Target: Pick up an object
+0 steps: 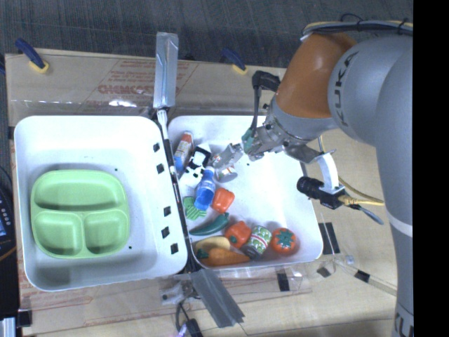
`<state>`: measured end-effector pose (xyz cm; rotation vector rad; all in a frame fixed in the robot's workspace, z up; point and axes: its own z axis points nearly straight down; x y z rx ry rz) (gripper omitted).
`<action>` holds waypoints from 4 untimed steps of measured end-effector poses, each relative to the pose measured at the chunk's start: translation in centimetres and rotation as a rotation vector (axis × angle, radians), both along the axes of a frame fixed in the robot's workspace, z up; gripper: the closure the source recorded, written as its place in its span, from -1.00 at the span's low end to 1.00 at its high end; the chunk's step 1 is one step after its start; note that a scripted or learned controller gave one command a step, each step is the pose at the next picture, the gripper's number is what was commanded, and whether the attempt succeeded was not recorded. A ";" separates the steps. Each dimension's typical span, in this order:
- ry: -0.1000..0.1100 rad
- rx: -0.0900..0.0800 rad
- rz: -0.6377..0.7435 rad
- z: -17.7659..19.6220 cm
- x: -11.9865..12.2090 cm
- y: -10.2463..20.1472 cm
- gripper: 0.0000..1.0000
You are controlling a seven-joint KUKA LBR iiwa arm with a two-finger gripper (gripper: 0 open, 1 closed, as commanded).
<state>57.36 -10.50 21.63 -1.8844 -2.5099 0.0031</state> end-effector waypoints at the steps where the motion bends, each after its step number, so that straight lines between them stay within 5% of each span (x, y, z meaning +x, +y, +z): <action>1: -0.001 -0.001 0.018 -3.0 2.5 0.2 -1.00; 2: -0.002 -0.001 0.077 -5.1 5.5 -1.1 -1.00; 3: -0.001 0.001 0.198 -2.5 0.0 5.8 -1.00; 4: -0.002 -0.001 0.108 -4.0 0.9 0.0 -1.00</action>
